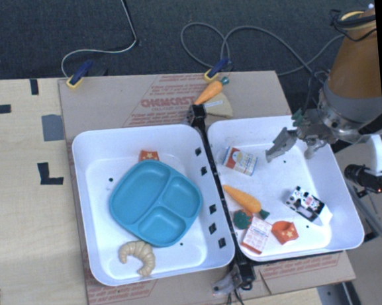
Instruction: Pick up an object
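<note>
White plastic forms both shallow bins, set side by side on a cardboard sheet over the bench. The left bin holds a blue divided plate near its middle, a pale croissant just below the plate toward the near edge, and a small red-and-white packet peeking out just past the plate's far rim. The right bin carries the loose pieces: a small white carton with blue and red print near its far left corner, a toy carrot lying slantwise beside the divider, a flat red-and-white packet just below the carrot's leafy end, a small red-orange piece just beside that packet, and a black-and-white cow-patterned item further right, apart from the others. A second carrot lies outside the bins on the cardboard, by the top of the divider. The arm enters from the right, and the gripper hangs over the far part of the right bin, beside the printed carton but apart from it — nothing sits between its fingers, and whether they are spread or closed cannot be told from this angle. Cables loop over the dark floor beyond.
</note>
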You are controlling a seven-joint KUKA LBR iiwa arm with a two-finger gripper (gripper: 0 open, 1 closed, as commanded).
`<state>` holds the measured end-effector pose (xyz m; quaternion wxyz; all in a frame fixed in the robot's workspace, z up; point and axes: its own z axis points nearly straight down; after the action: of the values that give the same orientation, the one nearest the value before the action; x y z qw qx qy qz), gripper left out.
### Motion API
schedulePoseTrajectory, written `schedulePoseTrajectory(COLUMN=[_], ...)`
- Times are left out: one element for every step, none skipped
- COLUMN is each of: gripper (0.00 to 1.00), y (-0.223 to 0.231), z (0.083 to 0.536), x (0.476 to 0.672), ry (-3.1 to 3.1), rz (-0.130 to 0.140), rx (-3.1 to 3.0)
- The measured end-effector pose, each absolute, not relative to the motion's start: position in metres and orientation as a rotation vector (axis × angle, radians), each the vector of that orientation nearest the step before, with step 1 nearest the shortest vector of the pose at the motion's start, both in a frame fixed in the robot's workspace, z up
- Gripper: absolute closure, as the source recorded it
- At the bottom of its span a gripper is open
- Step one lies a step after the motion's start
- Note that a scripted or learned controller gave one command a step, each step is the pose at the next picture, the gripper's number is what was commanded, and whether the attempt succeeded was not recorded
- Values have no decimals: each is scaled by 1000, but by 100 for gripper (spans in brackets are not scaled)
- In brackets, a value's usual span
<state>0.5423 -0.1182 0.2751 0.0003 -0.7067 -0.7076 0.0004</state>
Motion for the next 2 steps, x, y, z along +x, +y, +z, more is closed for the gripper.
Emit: schedulePoseTrajectory(gripper=[0,0], y=[-92,-93], z=[183,123], x=[548,534], ry=[-2220,-2220], rz=[4,4], rx=[-2217,-2218])
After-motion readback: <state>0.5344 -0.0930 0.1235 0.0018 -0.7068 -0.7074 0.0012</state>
